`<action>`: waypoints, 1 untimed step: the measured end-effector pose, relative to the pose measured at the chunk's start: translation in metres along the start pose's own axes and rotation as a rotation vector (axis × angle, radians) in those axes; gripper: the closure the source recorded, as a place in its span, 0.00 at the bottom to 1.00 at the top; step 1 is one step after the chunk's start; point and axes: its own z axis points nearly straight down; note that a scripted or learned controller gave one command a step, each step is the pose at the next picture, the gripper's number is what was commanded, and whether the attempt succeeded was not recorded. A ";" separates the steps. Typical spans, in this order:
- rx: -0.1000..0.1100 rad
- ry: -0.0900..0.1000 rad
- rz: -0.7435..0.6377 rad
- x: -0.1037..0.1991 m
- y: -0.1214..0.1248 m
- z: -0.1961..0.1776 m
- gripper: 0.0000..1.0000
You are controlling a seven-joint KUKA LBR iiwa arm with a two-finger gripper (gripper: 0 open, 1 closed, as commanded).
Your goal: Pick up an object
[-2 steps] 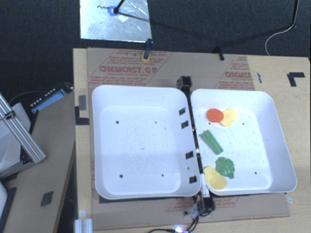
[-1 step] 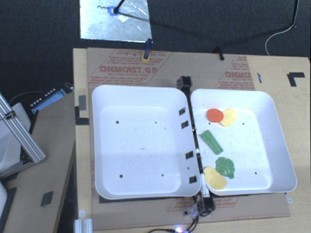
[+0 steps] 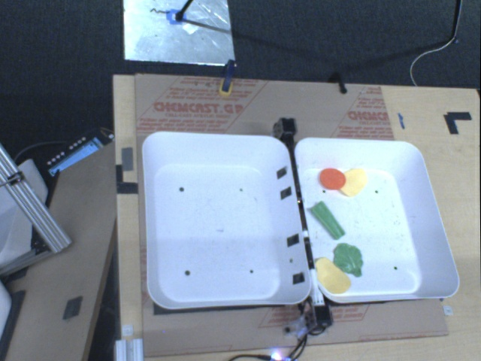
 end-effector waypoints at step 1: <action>0.000 0.000 0.000 0.000 0.000 0.000 1.00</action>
